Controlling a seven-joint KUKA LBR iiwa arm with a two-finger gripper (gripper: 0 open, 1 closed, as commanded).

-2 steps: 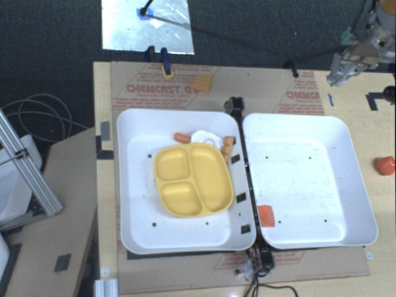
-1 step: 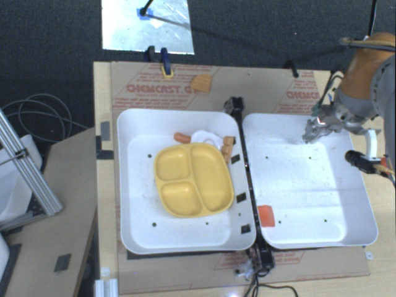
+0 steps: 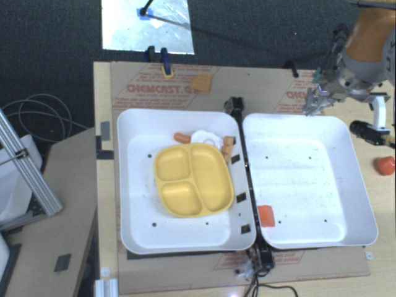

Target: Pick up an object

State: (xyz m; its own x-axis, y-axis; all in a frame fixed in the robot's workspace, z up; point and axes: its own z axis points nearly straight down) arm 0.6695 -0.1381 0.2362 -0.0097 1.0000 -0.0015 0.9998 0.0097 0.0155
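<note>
While the grey arm [image 3: 371, 36] with its orange band reaches in from the right, its gripper [image 3: 317, 101] hangs above the bench just beyond the far edge of the right bin [image 3: 356, 166], with nothing between its fingers; whether they are spread or closed cannot be told (they are small and blurred at this angle). Inside the right bin, an orange block [image 3: 265, 215] lies near the front left corner, close against the wall shared with the other bin. Across that wall, the left bin [image 3: 133, 184] holds a yellow divided plate [image 3: 192, 180] with three compartments, sitting roughly at the middle. Behind the plate, touching or just beside its far rim, are a small orange sausage-shaped piece [image 3: 182, 138], a white object [image 3: 206, 138] and a tan wooden-looking piece [image 3: 228, 147] near the right wall. Outside the bins, a small red-orange object [image 3: 385, 164] rests on the bench at the right edge, well apart from the gripper.
</note>
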